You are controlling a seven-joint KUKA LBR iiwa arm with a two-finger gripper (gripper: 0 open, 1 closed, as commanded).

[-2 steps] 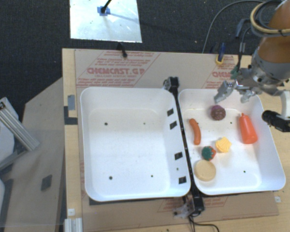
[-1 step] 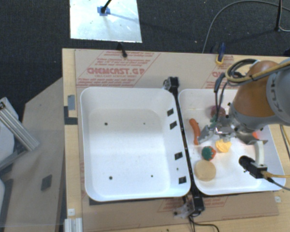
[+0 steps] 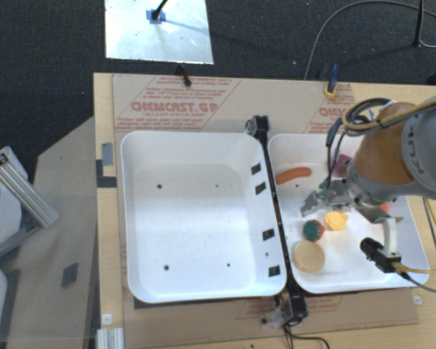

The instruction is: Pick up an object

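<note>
My gripper (image 3: 325, 201) hangs low in the right bin (image 3: 414, 249), under the grey wrist with its orange band. Just below it lies a yellow block (image 3: 337, 221). A green and red ball (image 3: 313, 229) sits to the left of that block, and a tan round disc (image 3: 309, 257) rests nearer the bin's front. An orange sausage-shaped piece (image 3: 293, 174) lies at the back left of this bin, clear of the gripper. A small purple thing (image 3: 341, 165) peeks out behind the wrist. Nothing shows between the fingers.
The left bin (image 3: 142, 267) adjoins the right one along a black-clipped divider (image 3: 271, 209). Both stand on a brown board (image 3: 174, 107). A yellow clamp (image 3: 330, 88) sits at the board's back edge.
</note>
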